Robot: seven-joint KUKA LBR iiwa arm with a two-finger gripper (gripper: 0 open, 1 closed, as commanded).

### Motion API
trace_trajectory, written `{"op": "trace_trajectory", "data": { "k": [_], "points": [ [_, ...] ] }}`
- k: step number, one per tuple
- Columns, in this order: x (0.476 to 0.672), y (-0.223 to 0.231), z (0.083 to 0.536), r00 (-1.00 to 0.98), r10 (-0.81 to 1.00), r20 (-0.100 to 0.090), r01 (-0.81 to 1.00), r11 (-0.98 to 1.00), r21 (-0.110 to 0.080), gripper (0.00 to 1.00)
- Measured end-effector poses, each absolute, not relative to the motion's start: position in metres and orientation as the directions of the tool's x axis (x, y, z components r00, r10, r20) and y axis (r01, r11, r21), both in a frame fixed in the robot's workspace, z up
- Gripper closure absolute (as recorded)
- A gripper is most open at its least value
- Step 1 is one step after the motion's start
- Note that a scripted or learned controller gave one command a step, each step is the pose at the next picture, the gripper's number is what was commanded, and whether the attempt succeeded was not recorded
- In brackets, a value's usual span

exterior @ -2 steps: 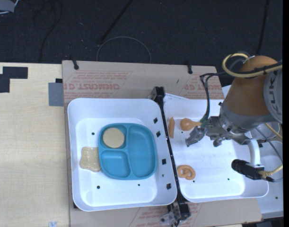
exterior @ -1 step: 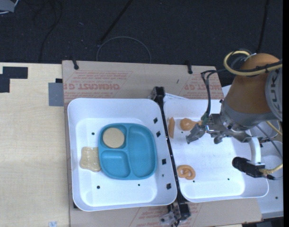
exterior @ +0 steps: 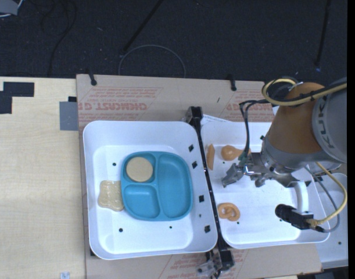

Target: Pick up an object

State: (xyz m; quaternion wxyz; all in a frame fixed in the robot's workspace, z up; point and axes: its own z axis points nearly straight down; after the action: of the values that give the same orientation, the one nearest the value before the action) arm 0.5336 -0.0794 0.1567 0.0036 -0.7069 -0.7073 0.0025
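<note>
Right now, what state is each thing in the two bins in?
Blue tray: flat in left bin, upright.
Round cracker: lying in the tray's top-left compartment.
Pale flat piece: on the bin floor, against the tray's left edge.
Pretzel: loose in right bin.
Gripper: above the right bin, nothing visibly held.

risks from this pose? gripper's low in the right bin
1. The gripper sits between the orange piece near the bin's top and the pretzel-shaped piece lower down, over neither; closing here likely grabs nothing.
2. The tan stick lies against the divider, so a grasp there may hit the wall.
3. Loose cables by the wrist could snag.
</note>
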Motion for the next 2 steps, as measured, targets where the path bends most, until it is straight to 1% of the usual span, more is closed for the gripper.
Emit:
{"op": "trace_trajectory", "data": {
  "k": [1,2],
  "points": [
    [0.528,-0.088,0.100,0.001,1.000,0.002,1.000,-0.001,-0.009,0.00],
    [0.527,-0.087,0.087,0.001,1.000,0.001,1.000,-0.001,-0.005,0.00]
  ]
}}
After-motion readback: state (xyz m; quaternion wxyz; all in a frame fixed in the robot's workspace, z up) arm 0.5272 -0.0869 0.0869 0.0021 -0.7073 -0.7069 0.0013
